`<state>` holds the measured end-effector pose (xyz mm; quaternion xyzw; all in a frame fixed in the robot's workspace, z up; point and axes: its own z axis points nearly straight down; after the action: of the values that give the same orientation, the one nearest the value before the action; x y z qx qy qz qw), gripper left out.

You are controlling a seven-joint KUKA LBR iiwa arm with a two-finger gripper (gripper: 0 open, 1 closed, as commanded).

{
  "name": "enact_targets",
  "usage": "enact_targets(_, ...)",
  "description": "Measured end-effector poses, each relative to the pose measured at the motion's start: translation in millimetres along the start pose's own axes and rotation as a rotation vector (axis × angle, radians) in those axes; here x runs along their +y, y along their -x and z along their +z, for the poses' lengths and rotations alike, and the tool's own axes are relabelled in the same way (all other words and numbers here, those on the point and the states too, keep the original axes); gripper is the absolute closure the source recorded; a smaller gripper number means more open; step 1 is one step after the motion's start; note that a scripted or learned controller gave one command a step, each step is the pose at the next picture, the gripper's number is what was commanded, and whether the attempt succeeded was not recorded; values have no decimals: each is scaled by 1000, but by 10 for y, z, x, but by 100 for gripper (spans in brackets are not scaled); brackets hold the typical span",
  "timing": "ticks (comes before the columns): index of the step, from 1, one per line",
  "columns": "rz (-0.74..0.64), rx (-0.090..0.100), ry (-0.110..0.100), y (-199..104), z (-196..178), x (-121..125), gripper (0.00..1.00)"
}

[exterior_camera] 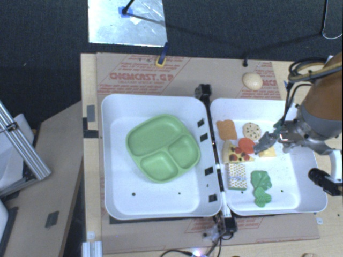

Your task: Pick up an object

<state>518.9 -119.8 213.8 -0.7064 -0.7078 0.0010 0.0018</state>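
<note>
Green toy (261,186) low in right bin; yellow piece (268,152) at jaws, grip state unclear.

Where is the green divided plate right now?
The green divided plate lies in the left white bin, near its middle, left of the black divider.

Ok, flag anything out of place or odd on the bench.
One thing: a pale egg lies on the cardboard behind the right bin, apart from the toy food inside it. Nothing looks spilled or damaged.
</note>
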Motion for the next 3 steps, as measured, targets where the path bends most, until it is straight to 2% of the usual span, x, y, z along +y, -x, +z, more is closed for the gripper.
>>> enact_targets(1, 1, 0, 1, -39, 426, 16, 0)
enact_targets(2, 2, 0, -1, 1, 1039, -29, 0)
enact_targets(3, 1, 3, 7, -9, 1267, -2, 0)
